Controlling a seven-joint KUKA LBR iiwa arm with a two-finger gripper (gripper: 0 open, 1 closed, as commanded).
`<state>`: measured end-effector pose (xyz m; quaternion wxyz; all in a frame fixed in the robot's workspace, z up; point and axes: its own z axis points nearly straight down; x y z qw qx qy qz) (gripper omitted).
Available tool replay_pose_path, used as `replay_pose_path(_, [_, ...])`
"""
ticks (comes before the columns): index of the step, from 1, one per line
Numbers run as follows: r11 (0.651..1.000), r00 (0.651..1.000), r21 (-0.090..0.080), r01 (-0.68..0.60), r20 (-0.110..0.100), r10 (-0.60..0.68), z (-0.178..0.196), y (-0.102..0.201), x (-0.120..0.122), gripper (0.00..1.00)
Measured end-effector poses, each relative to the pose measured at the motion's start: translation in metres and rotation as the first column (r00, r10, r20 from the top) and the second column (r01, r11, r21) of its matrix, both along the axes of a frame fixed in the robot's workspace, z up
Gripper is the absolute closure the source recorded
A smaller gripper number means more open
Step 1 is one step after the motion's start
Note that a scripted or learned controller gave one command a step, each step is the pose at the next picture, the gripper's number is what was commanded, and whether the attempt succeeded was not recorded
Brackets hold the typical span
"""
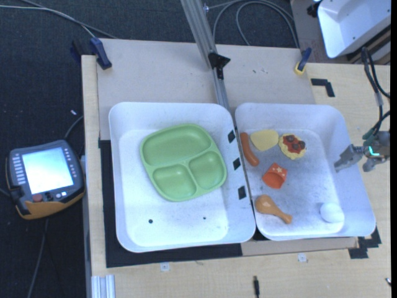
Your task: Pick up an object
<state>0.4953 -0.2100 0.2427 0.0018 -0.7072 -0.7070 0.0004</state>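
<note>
The right bin [347, 126] holds several toy foods. An orange sausage [249, 149] lies along its left wall. Beside it sit a yellow wedge [265, 139] and a pizza slice [293, 146]. A red-orange piece [274, 176] is in the middle. Near the front lie a brown drumstick [272, 208] and a white egg [331, 212]. My gripper [346, 160] hangs over the bin's right wall, apart from all the toys, with nothing seen in it.
The left bin [127, 185] carries a green divided plate [183, 161]. A metal pole [205, 36] slants in from the top to the gap between the bins. A teach pendant [43, 176] lies off the bench at the left.
</note>
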Motion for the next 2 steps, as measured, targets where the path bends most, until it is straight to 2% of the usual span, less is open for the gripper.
replay_pose_path(1, [1.000,1.000,-0.001,-0.001,0.002,0.001,0.001,0.000,0.000,0.00])
replay_pose_path(2, [1.000,1.000,0.001,0.001,-0.003,-0.001,-0.051,-0.010,0.001,0.00])
